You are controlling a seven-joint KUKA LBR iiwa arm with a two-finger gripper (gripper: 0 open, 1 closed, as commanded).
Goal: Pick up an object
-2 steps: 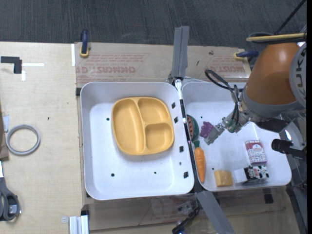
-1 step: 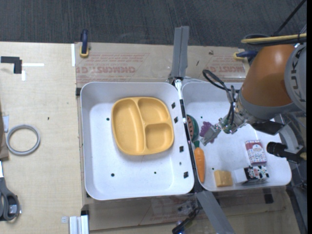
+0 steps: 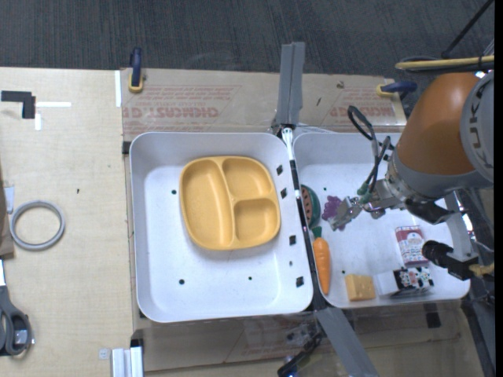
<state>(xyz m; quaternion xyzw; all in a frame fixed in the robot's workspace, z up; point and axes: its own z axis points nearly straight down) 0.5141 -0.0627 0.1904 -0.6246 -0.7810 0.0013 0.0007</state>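
Over right bin (image 3: 440,293) | end effector (image 3: 343,217) beside purple grapes (image 3: 333,206), touching or apart unclear | carrot (image 3: 321,262) just below-left, long axis up-down | finger state unreadable

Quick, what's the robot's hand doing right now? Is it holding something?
Hand: low in the right bin, right by the purple grapes. Too small and blurred to tell if it grips anything.

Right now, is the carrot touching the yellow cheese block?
Apart. The camera view shows bare white bin floor between the carrot and the cheese block, in the right bin.
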